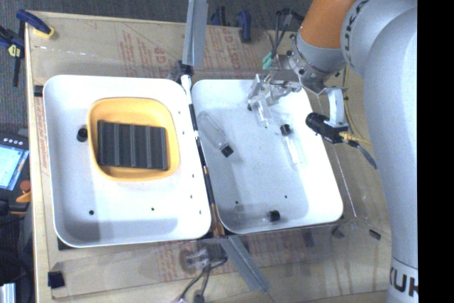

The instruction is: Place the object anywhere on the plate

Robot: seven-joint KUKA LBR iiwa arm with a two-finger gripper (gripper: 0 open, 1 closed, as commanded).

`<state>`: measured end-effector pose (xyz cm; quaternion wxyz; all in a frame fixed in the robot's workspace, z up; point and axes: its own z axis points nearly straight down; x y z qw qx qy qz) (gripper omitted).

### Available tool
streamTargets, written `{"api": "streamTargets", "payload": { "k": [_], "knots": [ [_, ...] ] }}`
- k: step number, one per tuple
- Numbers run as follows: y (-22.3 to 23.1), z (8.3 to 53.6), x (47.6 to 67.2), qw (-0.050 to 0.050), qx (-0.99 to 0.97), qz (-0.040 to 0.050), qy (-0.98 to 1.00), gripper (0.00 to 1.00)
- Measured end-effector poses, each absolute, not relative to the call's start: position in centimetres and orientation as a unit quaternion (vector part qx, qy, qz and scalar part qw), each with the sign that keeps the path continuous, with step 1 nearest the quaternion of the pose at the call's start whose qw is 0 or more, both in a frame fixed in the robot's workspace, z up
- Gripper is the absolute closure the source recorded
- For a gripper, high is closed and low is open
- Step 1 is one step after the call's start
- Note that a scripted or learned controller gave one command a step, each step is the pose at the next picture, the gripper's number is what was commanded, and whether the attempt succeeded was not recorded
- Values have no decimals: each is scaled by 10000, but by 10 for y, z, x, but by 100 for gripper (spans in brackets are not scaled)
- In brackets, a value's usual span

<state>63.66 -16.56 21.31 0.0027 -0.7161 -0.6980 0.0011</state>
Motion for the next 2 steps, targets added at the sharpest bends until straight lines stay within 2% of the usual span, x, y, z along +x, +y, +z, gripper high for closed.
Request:
{"api": "streamTargets", "payload": {
  "k": [1,2],
  "knots": [
    [-128,200,628,27,-6356,17,-7720,100],
    [-56,260,626,7,-6384,6,-7697,100]
  ]
}}
